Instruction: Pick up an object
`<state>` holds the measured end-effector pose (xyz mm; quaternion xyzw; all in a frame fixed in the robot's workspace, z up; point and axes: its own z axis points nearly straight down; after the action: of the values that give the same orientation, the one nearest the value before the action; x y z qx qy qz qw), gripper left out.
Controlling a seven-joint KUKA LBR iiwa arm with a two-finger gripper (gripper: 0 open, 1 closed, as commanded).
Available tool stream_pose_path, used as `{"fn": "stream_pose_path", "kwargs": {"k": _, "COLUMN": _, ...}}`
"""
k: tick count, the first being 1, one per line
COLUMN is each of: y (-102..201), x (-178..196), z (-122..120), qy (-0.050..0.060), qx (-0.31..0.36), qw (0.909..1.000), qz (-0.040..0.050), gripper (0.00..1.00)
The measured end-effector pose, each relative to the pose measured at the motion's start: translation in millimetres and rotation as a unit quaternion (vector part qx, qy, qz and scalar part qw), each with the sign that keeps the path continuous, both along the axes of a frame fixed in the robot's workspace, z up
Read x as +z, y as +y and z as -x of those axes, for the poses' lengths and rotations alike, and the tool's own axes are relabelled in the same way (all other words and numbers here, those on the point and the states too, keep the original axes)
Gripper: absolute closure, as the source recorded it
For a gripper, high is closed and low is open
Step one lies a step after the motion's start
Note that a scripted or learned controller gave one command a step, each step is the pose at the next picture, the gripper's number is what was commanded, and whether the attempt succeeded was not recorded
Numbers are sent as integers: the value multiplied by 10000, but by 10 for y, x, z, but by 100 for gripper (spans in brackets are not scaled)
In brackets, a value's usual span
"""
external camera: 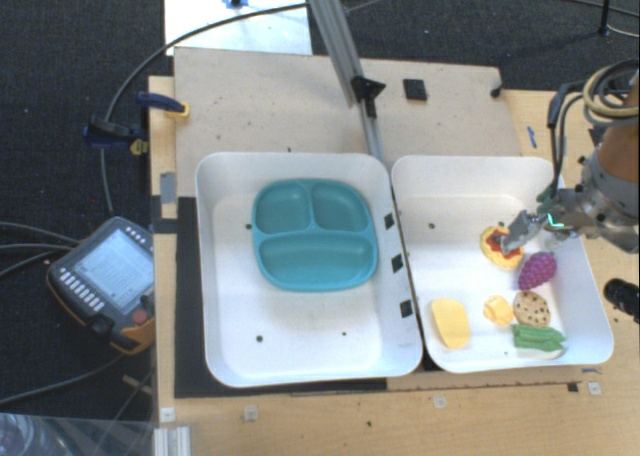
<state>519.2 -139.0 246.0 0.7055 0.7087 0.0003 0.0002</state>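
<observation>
In the right bin (450, 194) lie several toy foods: a pizza slice (497, 247), a purple grape bunch (537, 269), a yellow block (450, 323), a small orange piece (497, 309), a cookie (531, 309) and a green pod (538, 338). My gripper (517, 233) reaches in from the right and sits right over the pizza slice, its grey fingers at the slice's upper right edge. Nothing is visibly lifted between them.
The left bin (230, 284) holds a teal divided plate (314, 234). A grey pole (335, 24) slants across the back of the bench. A teach pendant (105, 284) lies on the floor at left, with cables around it.
</observation>
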Motion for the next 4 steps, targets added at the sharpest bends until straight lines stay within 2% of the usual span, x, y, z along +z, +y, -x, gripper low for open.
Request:
{"fn": "stream_pose_path", "kwargs": {"k": 1, "y": 0, "x": 6, "z": -3, "qy": -7, "qx": 1, "qw": 10000, "qz": 1, "gripper": 0}}
{"fn": "stream_pose_path", "kwargs": {"k": 3, "y": 51, "x": -1120, "z": -139, "qy": 12, "qx": -16, "qw": 10000, "qz": -2, "gripper": 0}}
{"fn": "stream_pose_path", "kwargs": {"k": 4, "y": 46, "x": -1601, "z": -161, "qy": -18, "qx": -20, "qw": 10000, "qz": 1, "gripper": 0}}
